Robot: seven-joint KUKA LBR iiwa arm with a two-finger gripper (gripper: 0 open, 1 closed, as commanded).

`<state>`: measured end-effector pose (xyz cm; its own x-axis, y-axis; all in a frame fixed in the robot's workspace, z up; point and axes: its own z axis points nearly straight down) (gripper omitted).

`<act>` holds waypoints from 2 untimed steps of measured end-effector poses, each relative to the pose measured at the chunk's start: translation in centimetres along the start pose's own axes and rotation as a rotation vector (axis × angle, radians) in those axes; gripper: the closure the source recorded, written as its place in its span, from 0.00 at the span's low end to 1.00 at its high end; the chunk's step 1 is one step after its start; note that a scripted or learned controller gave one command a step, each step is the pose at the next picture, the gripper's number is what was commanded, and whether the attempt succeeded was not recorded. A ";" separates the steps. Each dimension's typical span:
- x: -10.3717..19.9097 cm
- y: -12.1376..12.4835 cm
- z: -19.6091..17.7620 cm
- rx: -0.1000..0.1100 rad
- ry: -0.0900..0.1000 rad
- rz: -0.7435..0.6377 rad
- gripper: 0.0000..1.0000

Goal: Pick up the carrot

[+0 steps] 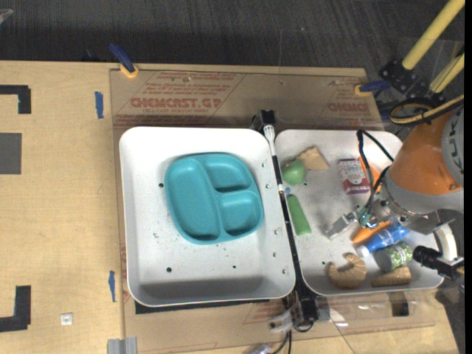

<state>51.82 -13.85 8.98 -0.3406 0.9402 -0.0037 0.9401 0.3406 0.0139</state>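
The carrot (pixel 364 234) shows as a short orange piece in the right bin (pixel 324 198), lying against a blue tube-like object (pixel 388 236). My gripper (pixel 367 217) hangs from the grey wrist with the orange band (pixel 424 169) and sits right above the carrot's upper end, close to or touching it. The wrist hides much of the gripper. I see nothing lifted off the bin floor.
The right bin also holds a green stick (pixel 299 214), a green round fruit (pixel 293 172), a tan wedge (pixel 314 157), a red-and-white packet (pixel 353 175), a silver piece (pixel 337 226), a green can (pixel 399 257) and two bread pieces (pixel 347 271). A teal divided plate (pixel 214 196) lies in the left bin (pixel 147 257).
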 end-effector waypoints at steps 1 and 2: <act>-0.4 -3.7 0.0 0.000 -0.002 0.433 0.00; -2.5 -3.7 -0.1 -0.001 0.039 0.607 0.00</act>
<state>49.21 -17.47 9.08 0.2556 0.9659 0.0415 0.9667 -0.2559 0.0031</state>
